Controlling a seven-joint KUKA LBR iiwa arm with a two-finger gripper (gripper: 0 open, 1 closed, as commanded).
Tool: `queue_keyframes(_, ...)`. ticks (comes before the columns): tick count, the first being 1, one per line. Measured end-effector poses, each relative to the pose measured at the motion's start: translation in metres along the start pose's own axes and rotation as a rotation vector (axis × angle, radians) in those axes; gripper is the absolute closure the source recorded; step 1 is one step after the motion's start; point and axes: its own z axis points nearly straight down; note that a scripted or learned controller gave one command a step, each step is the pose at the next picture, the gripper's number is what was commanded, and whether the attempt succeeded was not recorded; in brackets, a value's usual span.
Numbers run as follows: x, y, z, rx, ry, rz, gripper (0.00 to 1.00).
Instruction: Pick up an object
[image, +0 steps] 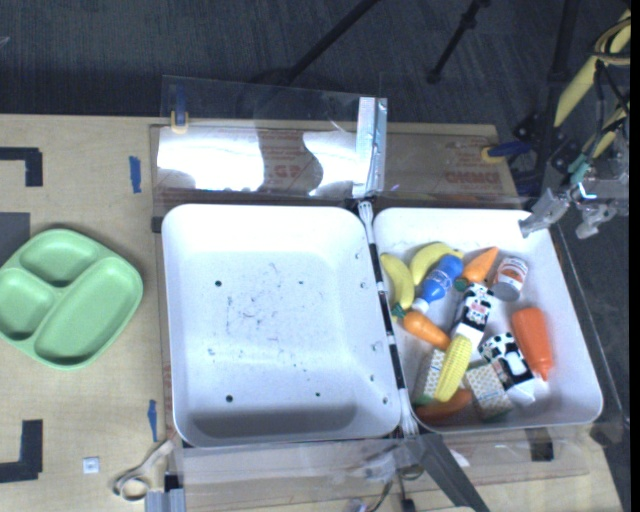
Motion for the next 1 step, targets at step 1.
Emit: queue_keyframes(1,0.0243,0.0344,0.1047,0.000,0.001,-0.034,0.00)
